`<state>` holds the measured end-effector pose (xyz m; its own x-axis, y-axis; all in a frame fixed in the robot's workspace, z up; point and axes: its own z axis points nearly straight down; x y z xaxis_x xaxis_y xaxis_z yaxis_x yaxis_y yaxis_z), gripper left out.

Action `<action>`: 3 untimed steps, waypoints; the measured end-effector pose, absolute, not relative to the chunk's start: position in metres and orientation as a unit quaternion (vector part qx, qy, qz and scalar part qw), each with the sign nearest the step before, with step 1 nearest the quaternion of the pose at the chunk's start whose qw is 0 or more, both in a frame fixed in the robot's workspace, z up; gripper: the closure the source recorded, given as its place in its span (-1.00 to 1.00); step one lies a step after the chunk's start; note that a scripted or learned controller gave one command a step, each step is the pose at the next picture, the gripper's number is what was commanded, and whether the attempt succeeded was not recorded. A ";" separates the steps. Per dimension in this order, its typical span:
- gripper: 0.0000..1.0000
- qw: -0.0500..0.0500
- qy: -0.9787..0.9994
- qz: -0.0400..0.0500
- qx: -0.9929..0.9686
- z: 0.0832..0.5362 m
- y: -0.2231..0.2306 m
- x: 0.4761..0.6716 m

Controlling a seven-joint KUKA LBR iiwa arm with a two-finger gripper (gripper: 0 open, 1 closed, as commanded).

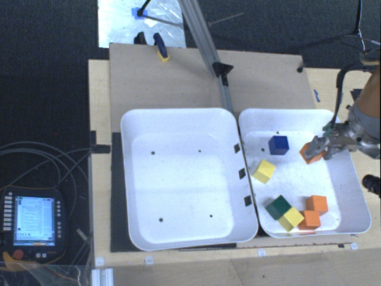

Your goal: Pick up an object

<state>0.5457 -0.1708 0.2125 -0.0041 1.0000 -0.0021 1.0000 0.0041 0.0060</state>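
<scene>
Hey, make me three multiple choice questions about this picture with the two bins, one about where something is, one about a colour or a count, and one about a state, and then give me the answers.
1. Where does the blue cube lie?
A. in the left bin
B. in the right bin
C. on the bench outside the bins

2. How many yellow cubes lie in the bins?
A. one
B. two
C. four

3. What is between the fingers of the gripper?
A. an orange block
B. a green cube
C. a yellow cube

Answers:
1 B, the blue cube sits near the right bin's far wall.
2 B, one yellow cube lies mid-bin and another beside the green cube.
3 A, the orange block shows at the gripper's tips, over the right bin.
</scene>
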 end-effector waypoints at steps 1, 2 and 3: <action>1.00 0.002 0.709 0.001 0.705 0.248 -0.171 0.547; 1.00 -0.001 0.711 0.000 0.704 0.238 -0.117 0.542; 1.00 -0.001 0.711 0.001 0.704 0.232 -0.070 0.541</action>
